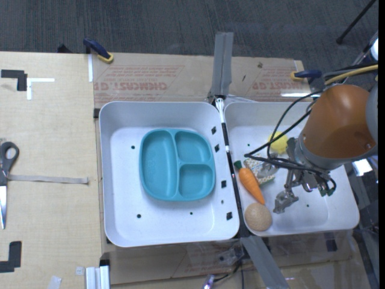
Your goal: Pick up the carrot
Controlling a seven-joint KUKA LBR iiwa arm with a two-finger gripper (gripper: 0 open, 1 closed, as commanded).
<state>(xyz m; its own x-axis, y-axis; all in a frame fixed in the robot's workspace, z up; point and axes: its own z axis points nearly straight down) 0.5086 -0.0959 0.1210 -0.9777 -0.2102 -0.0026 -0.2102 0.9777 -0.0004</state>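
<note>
So the carrot (251, 185) is found in the right bin (337, 218), lying close to that bin's left wall, green top pointed toward the far edge and the orange tip toward the near edge. Just past its tip, in the near-left corner of the same bin, a tan egg-shaped thing (258, 217) is parked, pretty much touching the carrot's end. A speckled, crumpled-looking item (263, 168) is tucked just beside the carrot on its right, and something yellow (278, 143) is seen behind that, partly covered by cables.

The pincer (285, 202) is hung over the middle of the right bin, to the right of the carrot and apart from it. Nothing is seen between its fingers; whether they're spread wide or pinched narrow can't be told from this angle, honestly.

The left bin (114, 179) is occupied by a teal divided plate (177, 164), sat roughly in the middle. Over at the tabletop's left edge, a pair of scissors (5, 173) is laid out, well apart from both bins.
</note>
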